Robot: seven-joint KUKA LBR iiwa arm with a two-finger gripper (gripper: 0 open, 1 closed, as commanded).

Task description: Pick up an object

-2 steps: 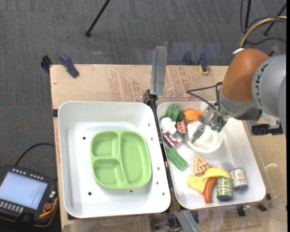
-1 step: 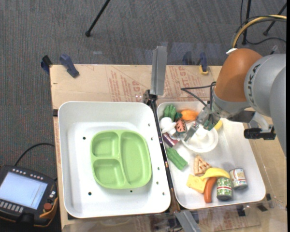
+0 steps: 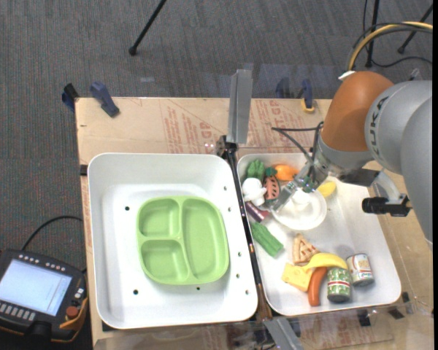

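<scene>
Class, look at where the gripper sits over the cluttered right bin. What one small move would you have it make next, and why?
Probably a short straight descent. The gripper hovers at the rim of the small white bowl in the right bin, with toy food crowded to its left, so going down risks less bumping than moving sideways. Nothing is seen between its fingers.

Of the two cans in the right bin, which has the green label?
The left can, beside the orange sausage-shaped toy. Its label is green, while the other can, to its right, carries a red and white label.
</scene>
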